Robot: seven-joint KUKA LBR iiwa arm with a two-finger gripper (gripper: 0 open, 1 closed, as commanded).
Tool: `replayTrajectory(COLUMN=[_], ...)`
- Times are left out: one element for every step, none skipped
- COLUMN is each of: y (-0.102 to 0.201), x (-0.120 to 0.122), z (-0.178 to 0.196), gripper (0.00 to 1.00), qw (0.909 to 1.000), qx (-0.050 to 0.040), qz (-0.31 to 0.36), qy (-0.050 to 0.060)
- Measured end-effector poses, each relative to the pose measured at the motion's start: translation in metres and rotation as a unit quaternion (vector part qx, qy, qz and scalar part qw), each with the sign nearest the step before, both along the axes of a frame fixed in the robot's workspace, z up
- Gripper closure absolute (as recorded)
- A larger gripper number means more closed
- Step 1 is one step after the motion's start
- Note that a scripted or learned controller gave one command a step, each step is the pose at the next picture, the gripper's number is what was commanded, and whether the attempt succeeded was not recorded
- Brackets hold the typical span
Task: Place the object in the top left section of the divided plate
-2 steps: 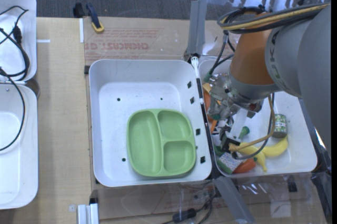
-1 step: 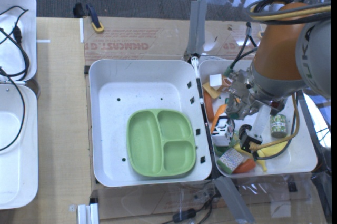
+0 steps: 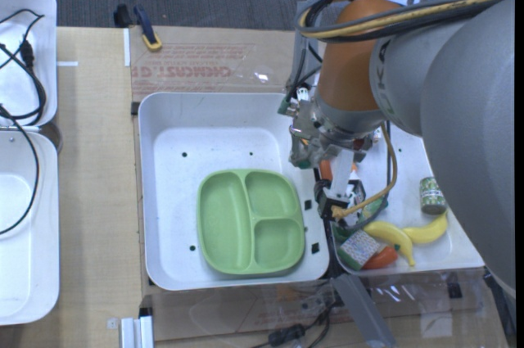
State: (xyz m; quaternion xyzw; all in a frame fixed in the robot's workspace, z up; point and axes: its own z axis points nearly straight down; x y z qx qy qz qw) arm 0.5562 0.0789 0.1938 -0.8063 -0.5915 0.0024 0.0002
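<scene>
The divided plate (image 3: 250, 222) is laid flat in the left bin (image 3: 155, 174), near the bin's front right corner, with its 3 hollows facing up so that something can be dropped in from above. Nothing is seen in the hollows, 1 long one on the plate's left and 2 small ones on its right, so the job is judged as not yet done. The end effector (image 3: 326, 174) is hung over the wall where the 2 bins meet, just past the plate's far right corner. It is hidden under the wrist, so it cannot be told whether it is wide, narrow or holding anything. A small orange thing (image 3: 326, 169) is seen right under it and may be the object, but a hold on it cannot be made out. The other things are heaped at the front of the right bin (image 3: 409, 166), likely kept there as a pile to pick from: 2 bananas (image 3: 393, 238), a patterned packet (image 3: 356, 246), an orange-red piece (image 3: 380, 258), and a small can (image 3: 431, 195) set a little apart. On the way to the plate, the bin wall would have to be cleared, and the plate's raised rim too. At the far left of the worktop (image 3: 90, 174), well apart, black cables (image 3: 20, 84) are draped over other white tubs (image 3: 45, 19) — they are not in the way.
</scene>
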Motion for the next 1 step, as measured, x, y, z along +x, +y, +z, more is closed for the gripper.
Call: replayTrajectory(y=[-0.0288], x=[0.0647], z=[-0.0052], gripper=[1.0], qw=[0.9957], qx=[0.0012], qz=[0.093], qy=[0.004])
